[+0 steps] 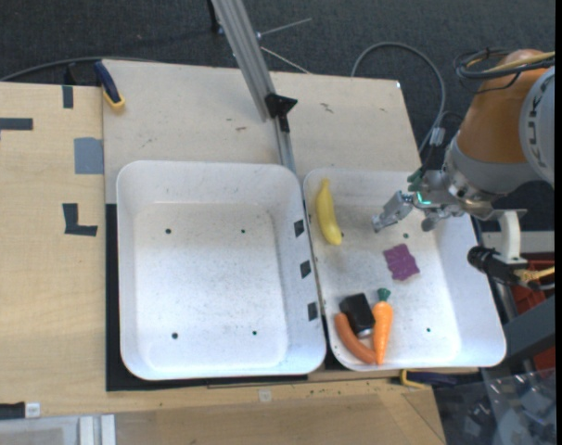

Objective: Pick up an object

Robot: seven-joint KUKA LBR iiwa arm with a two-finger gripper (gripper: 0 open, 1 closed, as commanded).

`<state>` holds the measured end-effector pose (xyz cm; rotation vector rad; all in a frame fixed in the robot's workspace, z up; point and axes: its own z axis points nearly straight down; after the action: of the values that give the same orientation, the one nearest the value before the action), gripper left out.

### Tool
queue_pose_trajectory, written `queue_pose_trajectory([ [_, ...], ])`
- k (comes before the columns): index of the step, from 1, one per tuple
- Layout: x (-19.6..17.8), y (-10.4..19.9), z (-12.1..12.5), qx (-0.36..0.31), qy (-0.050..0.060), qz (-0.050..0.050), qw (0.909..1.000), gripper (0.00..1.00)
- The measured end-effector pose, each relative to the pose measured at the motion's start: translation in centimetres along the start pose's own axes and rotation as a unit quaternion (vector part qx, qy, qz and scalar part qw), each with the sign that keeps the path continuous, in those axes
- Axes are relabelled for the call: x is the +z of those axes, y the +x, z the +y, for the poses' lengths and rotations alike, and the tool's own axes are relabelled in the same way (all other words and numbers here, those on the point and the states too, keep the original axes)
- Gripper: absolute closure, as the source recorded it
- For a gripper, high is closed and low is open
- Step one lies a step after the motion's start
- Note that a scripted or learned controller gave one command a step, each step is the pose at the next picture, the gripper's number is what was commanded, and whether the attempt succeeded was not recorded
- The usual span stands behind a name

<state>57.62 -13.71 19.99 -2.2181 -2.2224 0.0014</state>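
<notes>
The gripper [394, 213] hangs over the right bin [466, 336], reaching in from that bin's far right side, with its metal fingers pointing toward the middle of the bin floor; they look slightly apart with nothing between them, so I judge the pincer to be empty and parted, ready to come down on something. Just below it on the bin floor lies a small purple block [402, 262], flat and alone, apart from the other things; being nearest and free on all sides, it seems the likeliest thing to be picked. To the left of the gripper, near the wall shared with the left bin [207, 364], a yellow banana [328, 213] lies lengthwise along that wall, which leaves little room for a finger on its left side. At the near end of the right bin two carrots [382, 327] and a small black object [358, 311] lie crowded together and touching, the longer carrot curved along the bin's near wall, so a clean grip there would probably be harder. Beyond the gripper, the arm's orange band [499, 123] and grey wrist lean in over the right bin's far right corner, probably so that the fingers can descend at a slant.
</notes>
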Motion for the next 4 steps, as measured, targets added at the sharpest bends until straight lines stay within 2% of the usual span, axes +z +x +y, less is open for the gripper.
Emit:
queue_pose_trajectory([
  [1, 4.5, -0.4, 0.0, 0.001, 0.002, 0.000, 1.0000, 0.00],
  [2, 10.6, -0.5, 0.5, 0.000, 0.000, -0.001, 1.0000, 0.00],
  [3, 10.8, -0.6, 0.6, 0.001, -0.003, -0.002, 1.0000, 0.00],
  [4, 9.8, -0.5, 0.7, 0.000, -0.003, -0.002, 1.0000, 1.00],
])
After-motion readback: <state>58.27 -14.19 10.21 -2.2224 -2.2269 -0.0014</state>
